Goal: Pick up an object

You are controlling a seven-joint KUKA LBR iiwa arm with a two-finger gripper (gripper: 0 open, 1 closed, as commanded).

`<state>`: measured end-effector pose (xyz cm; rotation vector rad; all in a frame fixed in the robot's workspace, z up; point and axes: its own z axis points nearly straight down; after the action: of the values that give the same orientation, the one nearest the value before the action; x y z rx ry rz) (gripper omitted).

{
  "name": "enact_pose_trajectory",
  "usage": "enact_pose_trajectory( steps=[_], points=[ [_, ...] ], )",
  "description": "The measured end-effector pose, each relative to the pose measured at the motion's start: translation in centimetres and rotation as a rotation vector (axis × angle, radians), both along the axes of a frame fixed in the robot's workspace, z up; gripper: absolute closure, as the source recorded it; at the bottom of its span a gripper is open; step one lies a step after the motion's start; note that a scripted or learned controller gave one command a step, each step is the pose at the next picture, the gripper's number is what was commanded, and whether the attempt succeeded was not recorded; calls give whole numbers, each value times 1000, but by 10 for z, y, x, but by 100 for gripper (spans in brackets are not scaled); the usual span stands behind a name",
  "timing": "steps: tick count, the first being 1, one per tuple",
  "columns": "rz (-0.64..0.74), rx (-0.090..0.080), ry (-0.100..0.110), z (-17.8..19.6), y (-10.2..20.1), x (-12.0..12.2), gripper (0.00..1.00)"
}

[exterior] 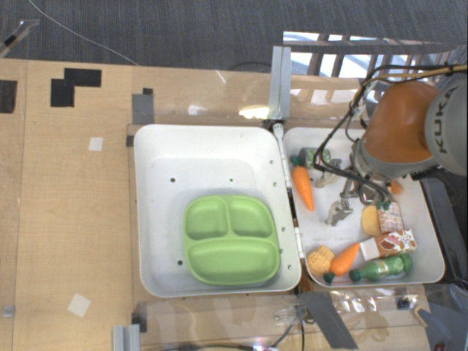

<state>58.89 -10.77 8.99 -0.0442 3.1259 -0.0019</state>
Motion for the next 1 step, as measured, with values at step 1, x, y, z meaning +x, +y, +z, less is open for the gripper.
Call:
enact_pose_trajectory(
  steps=[1],
  points=[
    [-115,-6,86,0,9,67,0]
  ],
)
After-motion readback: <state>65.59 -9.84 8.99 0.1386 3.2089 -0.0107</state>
